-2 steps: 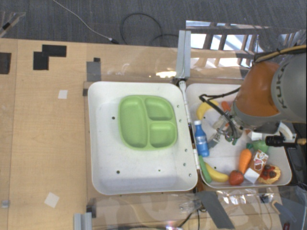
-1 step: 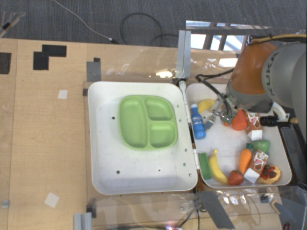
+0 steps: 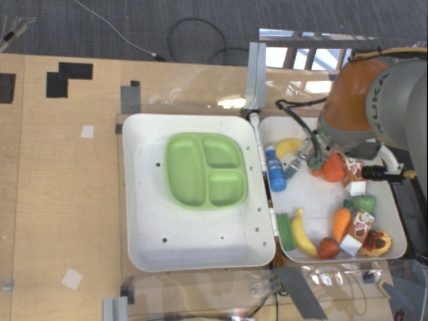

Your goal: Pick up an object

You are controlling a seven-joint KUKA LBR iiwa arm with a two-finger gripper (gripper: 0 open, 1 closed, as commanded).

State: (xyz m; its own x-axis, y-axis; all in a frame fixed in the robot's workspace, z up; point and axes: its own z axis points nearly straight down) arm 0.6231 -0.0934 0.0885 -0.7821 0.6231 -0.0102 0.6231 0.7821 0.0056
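Note:
My gripper (image 3: pixel 304 160) hangs low over the upper part of the right bin (image 3: pixel 394 212), under the orange wrist band (image 3: pixel 348 99). It sits between a blue bottle (image 3: pixel 273 170) on its left and an orange-red toy (image 3: pixel 332 168) on its right. A yellow piece (image 3: pixel 288 146) lies just behind it. Nothing shows as held.
The right bin's front holds a banana (image 3: pixel 303 233), a carrot (image 3: pixel 342 223), a green block (image 3: pixel 284 229), a red tomato (image 3: pixel 328 247), a small carton (image 3: pixel 362 225) and a pastry (image 3: pixel 376 243). A green divided plate (image 3: pixel 204 170) lies in the left bin (image 3: pixel 144 233).

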